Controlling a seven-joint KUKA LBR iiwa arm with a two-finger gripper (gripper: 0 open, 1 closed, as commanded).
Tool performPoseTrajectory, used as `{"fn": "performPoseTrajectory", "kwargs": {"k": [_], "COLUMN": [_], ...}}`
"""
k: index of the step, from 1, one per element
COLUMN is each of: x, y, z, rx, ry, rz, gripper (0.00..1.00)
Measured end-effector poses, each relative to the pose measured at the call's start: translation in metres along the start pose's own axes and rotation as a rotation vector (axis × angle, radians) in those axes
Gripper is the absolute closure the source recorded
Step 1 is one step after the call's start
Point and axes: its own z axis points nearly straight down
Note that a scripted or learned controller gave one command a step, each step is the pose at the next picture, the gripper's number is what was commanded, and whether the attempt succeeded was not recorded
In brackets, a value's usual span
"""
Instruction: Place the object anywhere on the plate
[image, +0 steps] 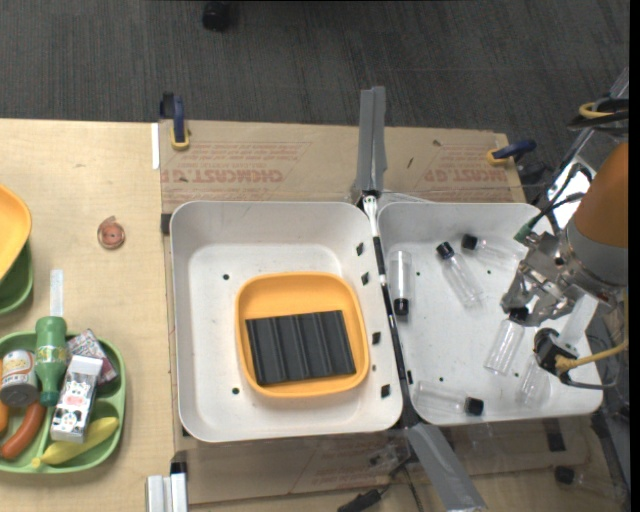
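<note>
Clear plastic vials (459, 274) lie scattered; orange plate (300, 335) holds ribbed black slab (300, 346).

The square orange plate with a dark ribbed insert (300, 335) lies flat in the middle of the left white bin (200, 250). Several clear plastic vials with black caps (399, 283) lie scattered on their sides in the right white bin (450, 390).

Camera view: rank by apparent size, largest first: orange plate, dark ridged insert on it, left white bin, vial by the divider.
1. left white bin
2. orange plate
3. dark ridged insert
4. vial by the divider

All clearly distinct; each of the first three encloses the next, so camera distance doesn't change the order.
</note>
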Motion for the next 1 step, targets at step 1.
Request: {"fn": "performPoseTrajectory", "kwargs": {"k": [1], "x": [0.0379], "y": [0.0832], "z": [-0.0455], "rx": [-0.001], "ry": [-0.002], "rz": [-0.092], "gripper": [1.00]}}
